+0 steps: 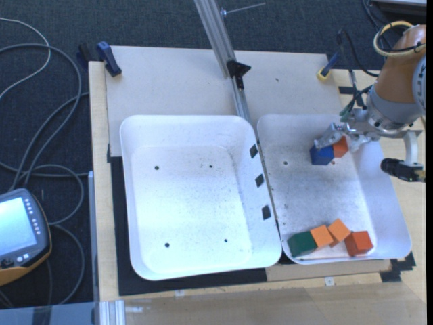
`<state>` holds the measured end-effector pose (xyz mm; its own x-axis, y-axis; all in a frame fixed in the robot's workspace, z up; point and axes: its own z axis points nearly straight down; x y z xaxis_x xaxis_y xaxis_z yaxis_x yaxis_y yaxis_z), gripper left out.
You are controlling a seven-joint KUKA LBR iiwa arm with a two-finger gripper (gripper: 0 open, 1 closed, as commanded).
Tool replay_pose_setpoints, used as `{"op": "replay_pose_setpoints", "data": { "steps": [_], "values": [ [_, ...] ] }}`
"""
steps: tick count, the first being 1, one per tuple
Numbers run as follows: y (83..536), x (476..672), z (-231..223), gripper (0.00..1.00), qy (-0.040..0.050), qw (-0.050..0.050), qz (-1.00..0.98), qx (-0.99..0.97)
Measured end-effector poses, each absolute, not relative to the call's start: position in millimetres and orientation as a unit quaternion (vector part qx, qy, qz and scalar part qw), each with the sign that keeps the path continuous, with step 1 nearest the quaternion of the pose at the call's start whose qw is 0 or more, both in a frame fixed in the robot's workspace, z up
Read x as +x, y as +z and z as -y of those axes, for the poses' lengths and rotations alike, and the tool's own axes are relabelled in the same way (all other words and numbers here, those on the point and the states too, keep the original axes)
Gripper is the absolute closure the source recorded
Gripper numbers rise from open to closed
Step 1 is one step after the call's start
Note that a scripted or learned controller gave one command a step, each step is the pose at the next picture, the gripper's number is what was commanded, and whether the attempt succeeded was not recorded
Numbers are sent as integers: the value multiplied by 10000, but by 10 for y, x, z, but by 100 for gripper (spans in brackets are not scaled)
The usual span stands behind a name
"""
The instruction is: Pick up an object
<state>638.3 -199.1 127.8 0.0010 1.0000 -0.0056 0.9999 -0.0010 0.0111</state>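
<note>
The gripper [336,143] is hanging over the right bin's [379,202] far end with its fingers clamping a blue block [322,155] and an orange block [340,147], while a green block [302,242] and three more orange ones are lying along the near wall.

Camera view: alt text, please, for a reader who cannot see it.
A grey arm reaches into the right bin, its gripper at a blue block and an orange one. Green and orange blocks line the near edge.

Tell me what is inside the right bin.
In the right bin: a green block and three orange blocks along the near edge, a blue block by the gripper. The arm hides the far corner.
</note>
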Motion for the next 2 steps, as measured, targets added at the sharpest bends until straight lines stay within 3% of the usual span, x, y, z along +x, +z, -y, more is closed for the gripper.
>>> {"op": "replay_pose_setpoints", "data": {
  "steps": [1, 2],
  "values": [
    [1212, 6370, 1954, 0, 16, 59, -7064, 7078],
    [1325, 6381, 1949, 100, 19, 75, -7071, 7071]
  ]
}}
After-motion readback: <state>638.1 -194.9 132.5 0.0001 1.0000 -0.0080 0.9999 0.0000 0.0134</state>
